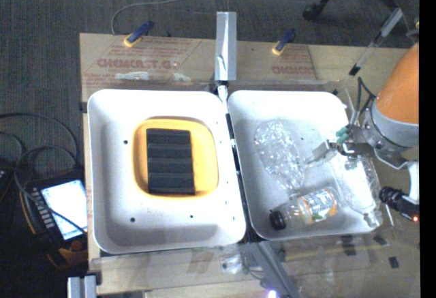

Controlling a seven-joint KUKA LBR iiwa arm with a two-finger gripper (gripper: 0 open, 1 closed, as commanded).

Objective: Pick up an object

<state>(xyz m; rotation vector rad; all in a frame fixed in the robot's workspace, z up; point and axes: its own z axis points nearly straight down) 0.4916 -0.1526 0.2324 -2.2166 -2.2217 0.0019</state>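
Jaws (327, 148) above bottle (306, 209), well apart.

You are looking down on a pale wooden surface (102, 51) covered at the back by a flat sheet of brown cardboard with faded red lettering (146, 63). Two blue-and-yellow clamps sit at its far edge, one toward the left (137, 33) and one toward the right (283, 41). An upright silver metal post (225, 48) stands between them, at the middle. Two shallow white plastic bins rest on the surface, touching side by side: the left bin (109, 119) and the right bin (306, 102). The surface itself stands on dark grey carpeted floor (48, 17).
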